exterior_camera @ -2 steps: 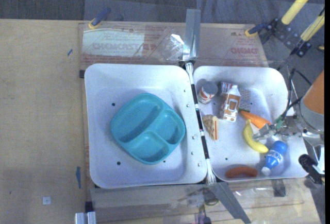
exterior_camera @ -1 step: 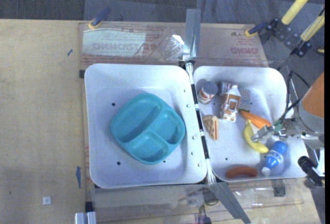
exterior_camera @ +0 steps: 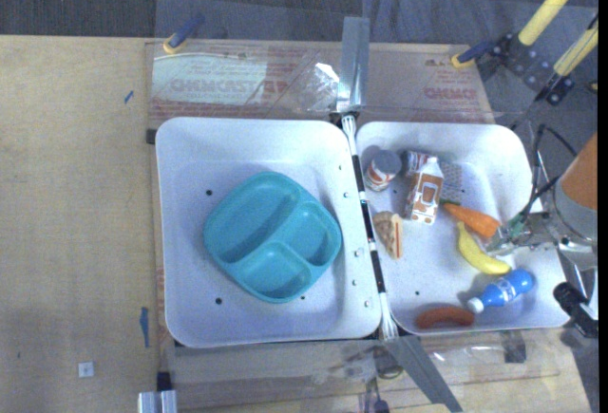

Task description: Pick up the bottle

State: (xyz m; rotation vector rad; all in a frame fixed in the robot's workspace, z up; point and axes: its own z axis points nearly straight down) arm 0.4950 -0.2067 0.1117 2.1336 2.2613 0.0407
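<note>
Lying on its side, a blue bottle (exterior_camera: 502,290) is being shown near the five o'clock corner of the right bin (exterior_camera: 418,292), close to the rim. A sausage (exterior_camera: 444,316) is sitting at its eight o'clock, a banana (exterior_camera: 480,253) at eleven. Bare floor is being left toward the bin's middle. The gripper (exterior_camera: 521,229) is being held at the bottle's twelve o'clock, by the three o'clock rim; whether it is open cannot be told.

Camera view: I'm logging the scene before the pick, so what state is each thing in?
bottle: lying on its side in the right bin
teal plate: right side up, compartments empty, in the left bin
carton: lying flat
banana: whole, unpeeled
</note>
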